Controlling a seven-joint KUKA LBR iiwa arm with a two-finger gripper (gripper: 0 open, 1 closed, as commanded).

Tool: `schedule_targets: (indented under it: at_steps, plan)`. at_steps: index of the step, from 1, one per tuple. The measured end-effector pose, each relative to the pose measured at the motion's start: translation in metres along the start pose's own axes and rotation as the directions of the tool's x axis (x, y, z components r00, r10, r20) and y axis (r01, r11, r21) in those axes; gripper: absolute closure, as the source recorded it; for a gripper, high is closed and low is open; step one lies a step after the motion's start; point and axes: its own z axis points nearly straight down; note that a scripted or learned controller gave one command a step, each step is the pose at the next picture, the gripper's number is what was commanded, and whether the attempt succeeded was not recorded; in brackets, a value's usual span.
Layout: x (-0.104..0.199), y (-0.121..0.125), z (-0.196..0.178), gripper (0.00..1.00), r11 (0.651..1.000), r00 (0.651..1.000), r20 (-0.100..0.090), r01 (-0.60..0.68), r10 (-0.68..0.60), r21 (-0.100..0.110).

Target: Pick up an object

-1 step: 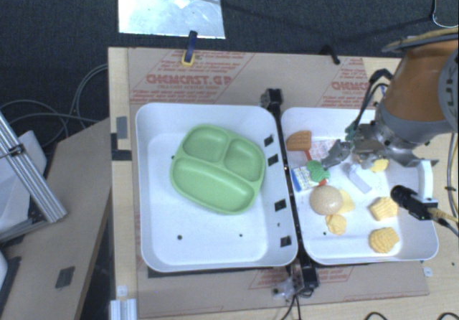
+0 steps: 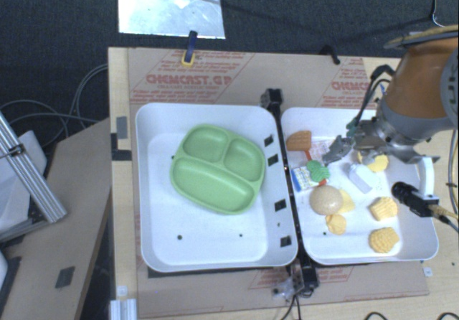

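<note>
Over R bin [image 2: 430, 243] | pincer [image 2: 337, 151] above toy food, aperture unclear

Looking like a robotics lab. Sitting on a bench [image 2: 215, 71]: two white bins [image 2: 154, 189]. Trailing cables [image 2: 86, 85], aluminium framing [image 2: 25, 168] standing alongside.

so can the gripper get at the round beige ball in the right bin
Probably yes: the round beige ball lies uncovered, just below the gripper. The green toy and yellow pieces crowd it.

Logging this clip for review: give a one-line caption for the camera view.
Arm hangs over the right bin of toy food; green tray lies in the left bin.
</note>
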Motion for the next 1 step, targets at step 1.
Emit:
schedule_targets:
  at_steps: [1]
  plan:
    - [0.0034, -0.0025, 0.0624, 0.00, 1.000, 1.000, -0.001, -0.002, 0.002, 0.005]
